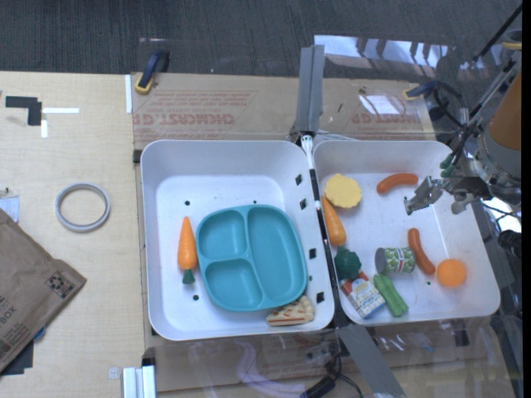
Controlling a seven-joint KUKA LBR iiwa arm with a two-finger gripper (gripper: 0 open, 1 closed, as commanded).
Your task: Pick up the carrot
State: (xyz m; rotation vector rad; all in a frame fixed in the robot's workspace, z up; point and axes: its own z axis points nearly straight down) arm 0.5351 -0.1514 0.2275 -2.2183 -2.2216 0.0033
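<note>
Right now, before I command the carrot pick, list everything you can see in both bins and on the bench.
Carrot: 1, orange, left bin, left of tray.
Second carrot: 1, orange, right bin, left wall.
Divided tray: 1, teal, left bin.
Pizza slice: 1, tan, left bin front.
Round yellow piece: 1, right bin.
Sausages: 2, red-orange, right bin.
Can: 1, green, right bin.
Orange: 1, right bin.
Cucumber: 1, green, right bin front.
Tape ring: 1, grey, bench.
Gripper: above right bin.
</note>
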